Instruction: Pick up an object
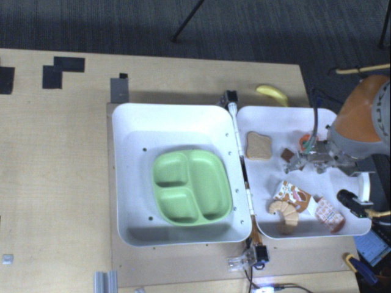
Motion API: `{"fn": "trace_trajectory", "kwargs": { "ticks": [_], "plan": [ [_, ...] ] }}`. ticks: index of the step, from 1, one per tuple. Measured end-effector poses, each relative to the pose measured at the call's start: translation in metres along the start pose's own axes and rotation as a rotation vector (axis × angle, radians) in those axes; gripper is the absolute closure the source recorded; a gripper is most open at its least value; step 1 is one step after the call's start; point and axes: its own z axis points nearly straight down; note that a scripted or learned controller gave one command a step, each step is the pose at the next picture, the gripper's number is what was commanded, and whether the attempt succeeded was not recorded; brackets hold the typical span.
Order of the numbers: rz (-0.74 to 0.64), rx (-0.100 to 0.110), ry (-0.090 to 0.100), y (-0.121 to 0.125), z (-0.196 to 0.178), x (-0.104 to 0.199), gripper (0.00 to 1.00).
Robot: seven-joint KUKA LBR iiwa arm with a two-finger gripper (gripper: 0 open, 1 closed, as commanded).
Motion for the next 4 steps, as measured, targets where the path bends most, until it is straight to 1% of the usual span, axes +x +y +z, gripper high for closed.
{"fn": "trace_trajectory", "kwargs": {
  "ticks": [1,2,3,4],
  "plan": [
    [0.002,0.001,0.0,-0.054,0.01,0.05,0.0],
    [0.002,-0.004,0.0,-0.052,-0.001,0.05,1.0],
    [-0.003,0.006,0.005,-0.015,-0.088,0.208,1.0],
    [0.002,0.008,-0.001,-0.072,-0.085,0.066,1.0]
  ]
}}
